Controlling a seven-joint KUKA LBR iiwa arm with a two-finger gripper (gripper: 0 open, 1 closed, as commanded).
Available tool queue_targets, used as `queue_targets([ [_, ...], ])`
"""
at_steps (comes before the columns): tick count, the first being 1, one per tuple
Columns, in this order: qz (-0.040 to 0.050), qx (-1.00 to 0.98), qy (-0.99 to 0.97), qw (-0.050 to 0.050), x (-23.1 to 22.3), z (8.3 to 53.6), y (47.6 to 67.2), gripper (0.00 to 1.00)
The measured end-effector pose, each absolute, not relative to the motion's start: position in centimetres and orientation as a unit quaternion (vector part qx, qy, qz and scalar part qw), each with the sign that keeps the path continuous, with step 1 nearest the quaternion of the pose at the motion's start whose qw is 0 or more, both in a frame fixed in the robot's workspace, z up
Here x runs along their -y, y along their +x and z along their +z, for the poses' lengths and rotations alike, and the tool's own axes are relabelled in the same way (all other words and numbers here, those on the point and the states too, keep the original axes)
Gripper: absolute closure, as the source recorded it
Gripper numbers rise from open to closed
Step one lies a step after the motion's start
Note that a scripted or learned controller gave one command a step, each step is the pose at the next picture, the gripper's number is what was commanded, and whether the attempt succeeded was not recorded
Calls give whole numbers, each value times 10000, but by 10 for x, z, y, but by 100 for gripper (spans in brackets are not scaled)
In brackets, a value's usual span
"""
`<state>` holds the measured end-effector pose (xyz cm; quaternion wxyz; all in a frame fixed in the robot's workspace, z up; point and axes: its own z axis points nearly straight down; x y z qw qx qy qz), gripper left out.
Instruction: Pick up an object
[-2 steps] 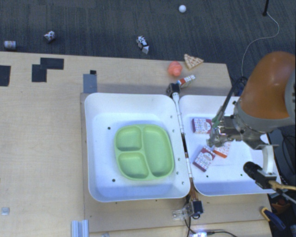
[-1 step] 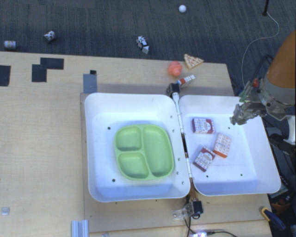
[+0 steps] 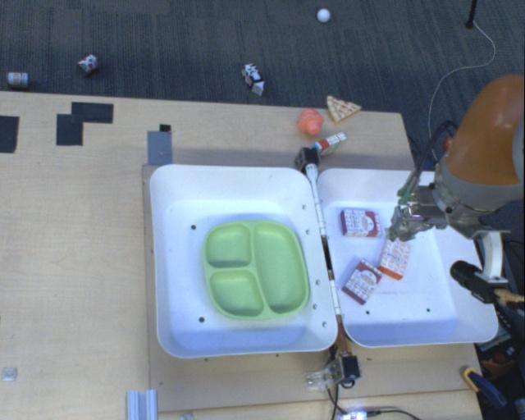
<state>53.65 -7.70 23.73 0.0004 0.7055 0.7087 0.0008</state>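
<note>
Green 3-compartment tray (image 3: 256, 270) lies in left white bin (image 3: 168, 246).

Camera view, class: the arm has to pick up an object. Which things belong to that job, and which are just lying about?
Job:
gripper
right bin
three small packets in it

Lying about:
green divided plate in the left bin
orange ball
pizza-slice toy
white ball
</note>
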Motion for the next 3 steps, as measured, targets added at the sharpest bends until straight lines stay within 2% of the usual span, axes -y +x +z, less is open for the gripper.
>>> queue_targets([
  [1, -3, -7075, 7067, 7, 165, 159, 590, 100],
  [2, 19, -7090, 7052, 36, 206, 222, 652, 100],
  [3, 27, -7113, 7029, 55, 205, 233, 653, 100],
])
